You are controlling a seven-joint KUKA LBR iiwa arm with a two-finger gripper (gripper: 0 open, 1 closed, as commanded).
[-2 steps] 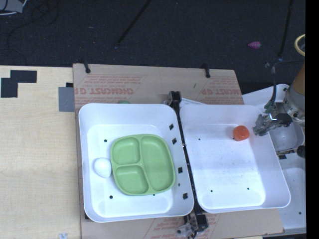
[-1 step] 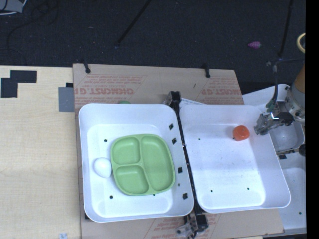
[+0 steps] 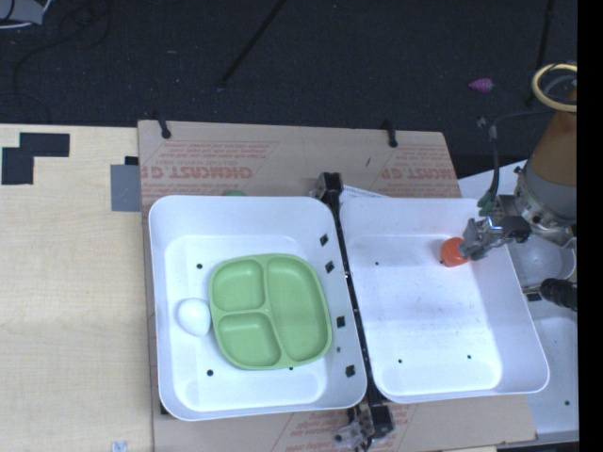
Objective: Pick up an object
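The gripper (image 3: 479, 238) hangs low over the upper right corner of the right bin (image 3: 424, 384), and from here I cannot tell whether it is clenched, released or grasping anything. Right at its tip, on the left side, sits a small orange-red object (image 3: 453, 252), touching or all but touching the metal; whether it is actually caught there I cannot make out. It rests on the bin floor close to the far wall. Behind the gripper the grey arm (image 3: 551, 182) comes in from the right, with the orange band (image 3: 558, 144) above the wrist. The left bin (image 3: 165, 252) lies just beside the right one, their inner walls meeting along a dark clip strip. In it a green divided plate (image 3: 270, 311) with three compartments lies flat near the middle, and a white ball (image 3: 194, 316) sits against the plate's left edge. Both bins stand on a sheet of cardboard (image 3: 283, 163) on the pale wooden desk (image 3: 66, 299).
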